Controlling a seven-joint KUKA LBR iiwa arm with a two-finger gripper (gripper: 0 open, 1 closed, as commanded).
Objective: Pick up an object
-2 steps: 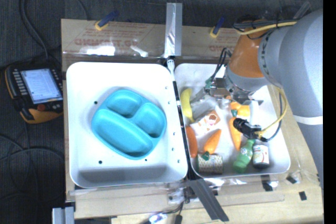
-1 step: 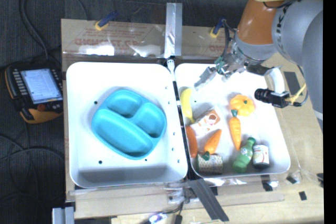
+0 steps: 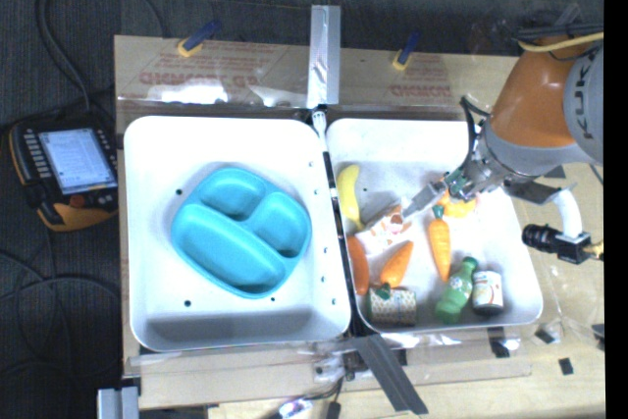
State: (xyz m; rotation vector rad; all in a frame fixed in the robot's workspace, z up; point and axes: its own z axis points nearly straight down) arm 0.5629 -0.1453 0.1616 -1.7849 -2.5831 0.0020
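The right bin [image 3: 523, 250] holds a banana [image 3: 345, 194], an upright carrot [image 3: 439, 246], a tilted carrot [image 3: 395, 262], another orange piece [image 3: 358, 266] by the divider, a green bottle [image 3: 455, 288], a small can [image 3: 487, 289], a white and red packet [image 3: 385, 228] and a patterned roll [image 3: 392, 306]. My gripper [image 3: 453, 185] reaches in from the right and hangs low over the bin's upper right part. It is just above a small yellow-orange item [image 3: 459, 206] and the top of the upright carrot. Nothing is visibly held.
The left bin [image 3: 142, 211] holds a blue divided plate [image 3: 240, 229]. A metal divider post [image 3: 324, 54] stands behind the two bins. A teach pendant [image 3: 64, 167] lies on the floor at the left. A black fitting [image 3: 549, 238] sticks out beside the right bin.
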